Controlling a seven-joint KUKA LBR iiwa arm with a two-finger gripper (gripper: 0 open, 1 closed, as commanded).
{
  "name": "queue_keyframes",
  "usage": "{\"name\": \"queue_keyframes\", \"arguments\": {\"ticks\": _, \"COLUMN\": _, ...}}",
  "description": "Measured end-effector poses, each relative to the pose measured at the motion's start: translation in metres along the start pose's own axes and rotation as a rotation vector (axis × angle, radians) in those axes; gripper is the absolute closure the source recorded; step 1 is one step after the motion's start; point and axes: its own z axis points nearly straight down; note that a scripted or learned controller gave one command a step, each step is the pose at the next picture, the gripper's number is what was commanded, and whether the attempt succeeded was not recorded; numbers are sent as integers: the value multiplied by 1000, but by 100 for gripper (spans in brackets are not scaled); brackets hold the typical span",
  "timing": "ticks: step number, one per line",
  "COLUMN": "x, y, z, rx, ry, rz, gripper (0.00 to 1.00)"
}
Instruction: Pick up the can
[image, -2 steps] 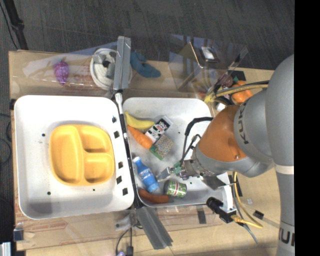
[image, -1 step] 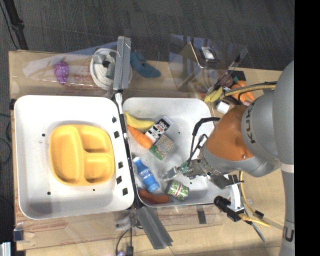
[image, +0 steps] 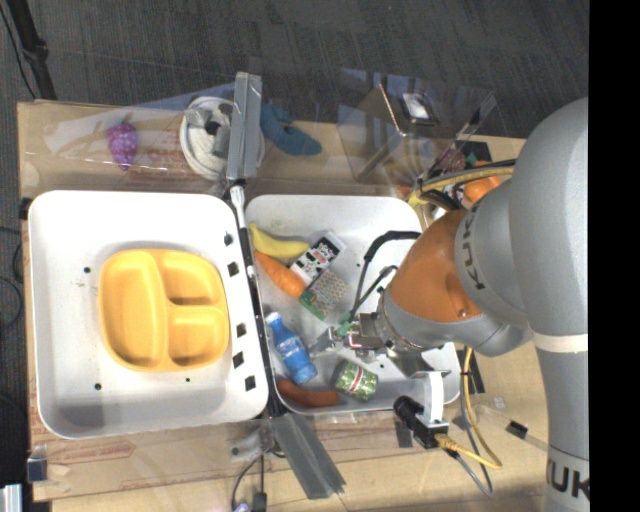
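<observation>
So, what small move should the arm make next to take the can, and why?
Probably a short shift toward the near edge, then straight down. The gripper sits just above the green can, which lies on its side in the right bin, apart from the blue bottle and sausage.

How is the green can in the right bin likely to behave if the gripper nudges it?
The can lies on its side, so it would probably roll. The blue bottle and sausage close by might stop or deflect it. Its smooth round wall looks slippery.

Green can (image: 355, 380), yellow tray (image: 165, 306), orange carrot (image: 279, 275).
</observation>
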Motion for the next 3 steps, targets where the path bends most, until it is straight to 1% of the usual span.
{"name": "queue_keyframes", "arguments": {"ticks": 1, "x": -63, "y": 5, "z": -1, "rx": -4, "ry": -3, "rz": -134, "gripper": 0}}
{"name": "queue_keyframes", "arguments": {"ticks": 2, "x": -6, "y": 0, "z": 0, "rx": 2, "ry": 1, "rz": 100, "gripper": 0}}
{"name": "queue_keyframes", "arguments": {"ticks": 3, "x": -52, "y": 4, "z": -1, "rx": -3, "ry": -3, "rz": -129, "gripper": 0}}
